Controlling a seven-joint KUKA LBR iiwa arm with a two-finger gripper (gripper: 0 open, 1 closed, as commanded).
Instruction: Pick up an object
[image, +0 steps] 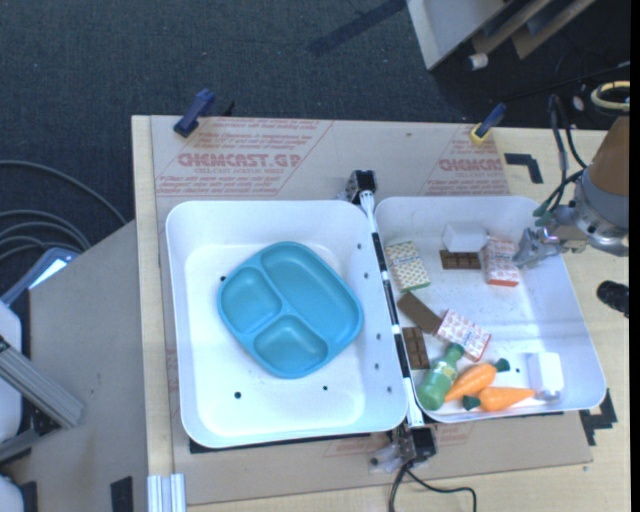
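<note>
At the near edge of the right bin (585, 345) lie two orange carrots (488, 388), side by side and touching, with a green bottle (438, 380) just to their left against the bin's near-left corner. A small white block (545, 372) sits just right of the carrots. A little farther in, a red-and-white checked packet (465, 332) rests beside two brown bars (418, 328) that lie along the left wall. Farther still are a pale checked packet (407, 264), a dark brown bar (460, 260), a white box (464, 238) and a red-and-white packet (500, 264). The gripper (530, 246) hangs over the far right part of this bin, just beside that packet; nothing sits between its tips, and how they stand cannot be told. The left bin (200, 330) holds a blue divided plate (289, 308).
</note>
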